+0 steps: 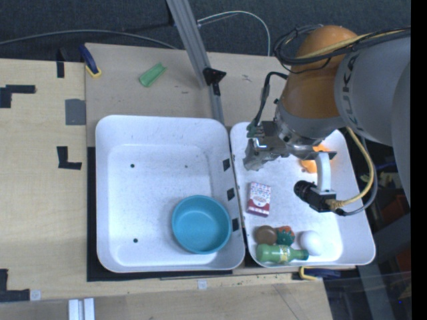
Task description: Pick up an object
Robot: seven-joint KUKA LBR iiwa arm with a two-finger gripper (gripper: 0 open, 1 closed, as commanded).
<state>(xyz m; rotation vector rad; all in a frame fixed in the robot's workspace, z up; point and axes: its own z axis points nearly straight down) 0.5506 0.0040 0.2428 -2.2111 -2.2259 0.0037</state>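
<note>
bowl (200,223): glossy blue plastic | bins (120,139): speckled white plastic | bench (40,179): pale wood

Bench (40,179) bears two white bins (120,139) and a green block (151,75).

No legible text, numbers or brand names anywhere. Small red-and-white carton (259,199) in right bin (353,235): white markings on face, too small and blurred to read. Green bottle (280,253) lying at bin's near edge: label area visible, no wording resolvable. Black tape marks (65,157) on table (40,205): plain shapes, not characters.
</note>
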